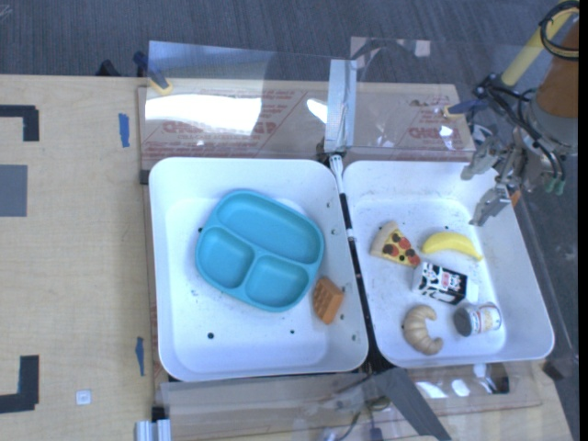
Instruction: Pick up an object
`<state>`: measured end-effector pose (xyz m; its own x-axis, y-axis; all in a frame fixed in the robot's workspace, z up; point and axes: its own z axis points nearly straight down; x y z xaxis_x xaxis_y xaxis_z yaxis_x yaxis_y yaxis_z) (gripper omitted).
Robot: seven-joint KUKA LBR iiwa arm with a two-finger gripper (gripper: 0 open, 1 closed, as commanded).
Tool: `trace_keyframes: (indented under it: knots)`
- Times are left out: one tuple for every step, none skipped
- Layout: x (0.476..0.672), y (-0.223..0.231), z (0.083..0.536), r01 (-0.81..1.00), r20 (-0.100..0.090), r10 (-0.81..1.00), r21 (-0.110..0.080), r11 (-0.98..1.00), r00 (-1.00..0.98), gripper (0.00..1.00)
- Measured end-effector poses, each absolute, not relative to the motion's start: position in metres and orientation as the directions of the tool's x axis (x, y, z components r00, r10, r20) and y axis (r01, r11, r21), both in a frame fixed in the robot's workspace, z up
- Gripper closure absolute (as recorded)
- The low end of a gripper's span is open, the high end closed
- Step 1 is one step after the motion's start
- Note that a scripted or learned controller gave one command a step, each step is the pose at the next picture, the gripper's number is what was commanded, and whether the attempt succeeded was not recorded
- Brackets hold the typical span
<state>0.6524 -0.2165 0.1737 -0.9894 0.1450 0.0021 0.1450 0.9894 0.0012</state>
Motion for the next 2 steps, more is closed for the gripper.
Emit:
trace_keyframes:
  knots:
    - [0.660,-0.194,0.098,0.225,-0.008,0.225,0.000,0.974,-0.974,0.00]
    - [0.663,-0.192,0.111,0.223,-0.017,0.223,-0.001,0.975,-0.975,1.00]
